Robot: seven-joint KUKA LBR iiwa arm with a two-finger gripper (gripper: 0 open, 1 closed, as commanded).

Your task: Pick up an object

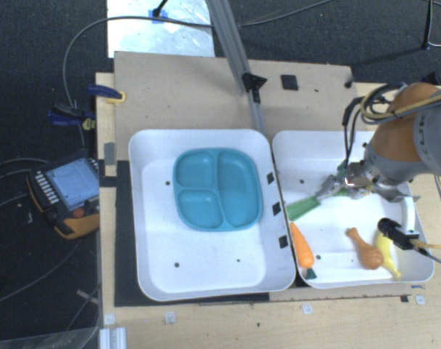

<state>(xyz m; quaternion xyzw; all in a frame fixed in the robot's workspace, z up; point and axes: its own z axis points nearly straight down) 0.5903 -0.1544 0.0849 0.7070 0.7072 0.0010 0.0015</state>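
you see the gripper [335, 186] low in the right bin [300, 151], and you cannot tell how it is set. a green piece [302, 208] lies just beside it. a carrot [301, 244], a drumstick [364, 248] and a banana [387, 254] lie nearer the front wall. a blue plate [217, 188] sits in the left bin [151, 195].

long green plastic vegetable [303, 209] | lies slanted at right bin's left side; orange plastic carrot [301, 244] | along left wall; tan plastic drumstick [364, 250] | front right, touching yellow plastic banana [387, 256]
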